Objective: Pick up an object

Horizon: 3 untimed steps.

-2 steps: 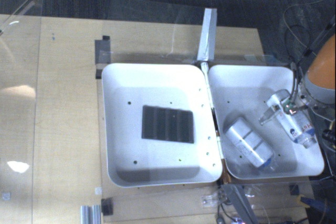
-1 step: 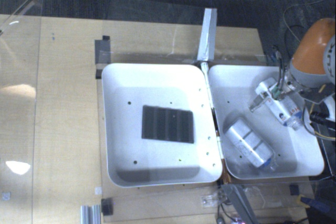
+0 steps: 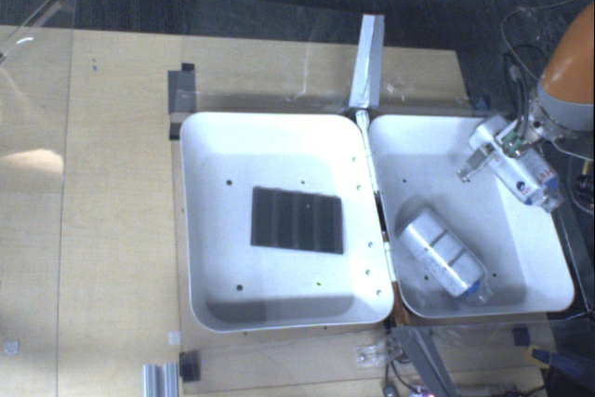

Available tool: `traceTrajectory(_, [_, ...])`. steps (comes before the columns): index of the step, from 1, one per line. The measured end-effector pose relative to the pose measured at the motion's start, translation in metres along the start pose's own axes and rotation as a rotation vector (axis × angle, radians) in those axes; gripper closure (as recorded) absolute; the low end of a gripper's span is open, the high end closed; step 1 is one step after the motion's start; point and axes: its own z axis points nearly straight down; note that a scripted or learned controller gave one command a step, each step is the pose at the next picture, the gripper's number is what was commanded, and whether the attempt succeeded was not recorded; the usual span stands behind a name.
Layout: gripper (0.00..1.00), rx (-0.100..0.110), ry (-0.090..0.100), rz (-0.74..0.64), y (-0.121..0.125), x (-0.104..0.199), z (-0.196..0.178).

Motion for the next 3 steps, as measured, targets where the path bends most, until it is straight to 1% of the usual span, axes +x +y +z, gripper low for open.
traceTrajectory(1, [0.00, 0.001, 0.001, 0.123, 0.031, -0.014, 0.020])
traceTrajectory(2, [0.00, 0.002, 0.003, -0.091, -0.007, 0.027, 0.011])
traceTrajectory(3, [0.00, 0.016, 0.015, -0.072, 0.038, -0.022, 0.055])
